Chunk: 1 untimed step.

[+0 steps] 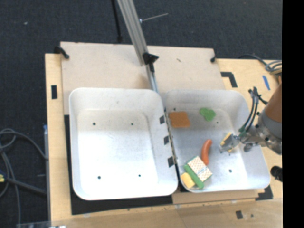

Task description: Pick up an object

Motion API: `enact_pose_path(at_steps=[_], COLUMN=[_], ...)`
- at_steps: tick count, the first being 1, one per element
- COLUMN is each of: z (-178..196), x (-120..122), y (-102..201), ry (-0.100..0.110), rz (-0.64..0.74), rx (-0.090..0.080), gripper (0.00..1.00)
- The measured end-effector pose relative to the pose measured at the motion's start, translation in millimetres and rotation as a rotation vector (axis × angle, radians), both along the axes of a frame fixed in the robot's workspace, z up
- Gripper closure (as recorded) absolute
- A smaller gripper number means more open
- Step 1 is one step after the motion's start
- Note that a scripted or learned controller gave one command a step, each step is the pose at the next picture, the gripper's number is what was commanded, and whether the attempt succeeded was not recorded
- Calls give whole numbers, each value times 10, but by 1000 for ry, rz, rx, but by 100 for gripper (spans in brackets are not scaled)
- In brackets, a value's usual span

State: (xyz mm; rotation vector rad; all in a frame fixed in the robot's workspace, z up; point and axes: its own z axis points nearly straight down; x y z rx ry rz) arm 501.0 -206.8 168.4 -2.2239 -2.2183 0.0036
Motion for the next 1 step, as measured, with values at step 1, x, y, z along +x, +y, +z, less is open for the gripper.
enact_pose_path(at_steps=[1], z=[-602], x=[-64], y=[-62], ry=[3], rz=[1], rx=[1], gripper=[0])
